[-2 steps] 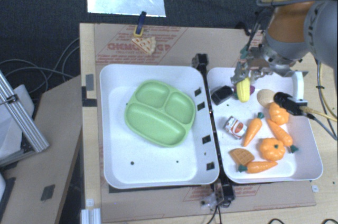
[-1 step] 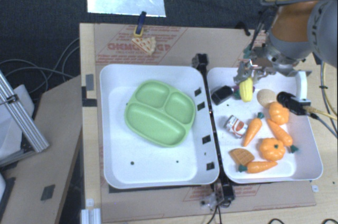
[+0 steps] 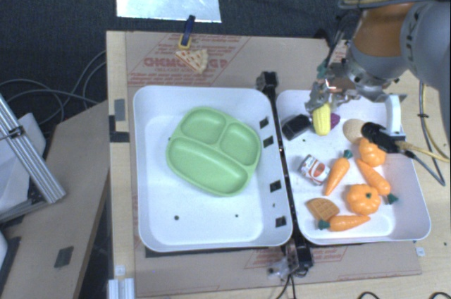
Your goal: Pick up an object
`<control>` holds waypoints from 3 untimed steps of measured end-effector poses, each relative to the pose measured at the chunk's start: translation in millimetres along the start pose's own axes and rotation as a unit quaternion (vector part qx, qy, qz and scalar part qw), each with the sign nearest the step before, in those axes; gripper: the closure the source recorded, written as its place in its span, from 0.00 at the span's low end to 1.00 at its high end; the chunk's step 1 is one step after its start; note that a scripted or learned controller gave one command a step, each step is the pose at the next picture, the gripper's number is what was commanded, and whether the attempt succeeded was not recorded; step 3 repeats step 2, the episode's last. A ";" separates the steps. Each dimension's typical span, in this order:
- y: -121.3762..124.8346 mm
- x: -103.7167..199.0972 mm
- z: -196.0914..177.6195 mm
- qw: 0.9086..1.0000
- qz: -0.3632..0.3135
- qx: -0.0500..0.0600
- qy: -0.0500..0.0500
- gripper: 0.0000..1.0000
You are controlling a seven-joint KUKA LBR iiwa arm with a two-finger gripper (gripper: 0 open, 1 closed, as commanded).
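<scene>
Yellow corn cob [image 3: 321, 119] sits at the right bin's [image 3: 416, 220] far-left corner; we see the gripper [image 3: 325, 97] directly above it, apparently touching; whether it's open or clamped we cannot tell. Lift not yet done, by our reading; carrots [image 3: 336, 175] lie nearby

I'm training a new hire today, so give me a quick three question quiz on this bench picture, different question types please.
1. True or false: the green plate lies in the right bin.
2. Multiple choice: the gripper is above A) the corn, B) the pumpkin, C) the waffle.
3. Fill in: the plate has ___ compartments.

Key: 1 false, it lies in the left bin. 2 A. 3 three.
</scene>
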State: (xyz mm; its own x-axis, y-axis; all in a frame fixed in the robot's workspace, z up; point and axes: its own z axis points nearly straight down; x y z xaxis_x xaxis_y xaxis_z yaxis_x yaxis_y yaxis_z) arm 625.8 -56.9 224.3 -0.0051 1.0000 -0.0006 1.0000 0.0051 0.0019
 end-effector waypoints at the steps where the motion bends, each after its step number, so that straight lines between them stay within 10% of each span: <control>1: 2.0 -18.3 2.1 1.000 0.002 0.000 0.000 1.00; 3: -5.6 -17.0 -6.8 1.000 0.002 0.000 0.000 1.00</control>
